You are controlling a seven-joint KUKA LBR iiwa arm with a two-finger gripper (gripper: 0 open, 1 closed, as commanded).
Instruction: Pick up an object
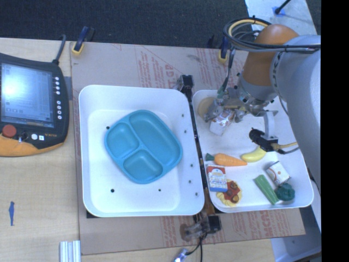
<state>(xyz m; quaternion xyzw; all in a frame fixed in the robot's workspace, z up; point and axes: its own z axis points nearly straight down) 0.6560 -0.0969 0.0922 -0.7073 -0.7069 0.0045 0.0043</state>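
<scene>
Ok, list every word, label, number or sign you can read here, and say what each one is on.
None can be read.
Cardboard sheet: red printing, too blurred to make out.
Small carton: red label, too small.
Small box: red mark, too small.
Control pendant: screen washed out, nothing legible.

Glossy blue plastic tray (pixel 143 146), smooth white plastic bins (pixel 92 146), matt cardboard sheet (pixel 147 64), perhaps wood-grain bench (pixel 38 201)
</scene>
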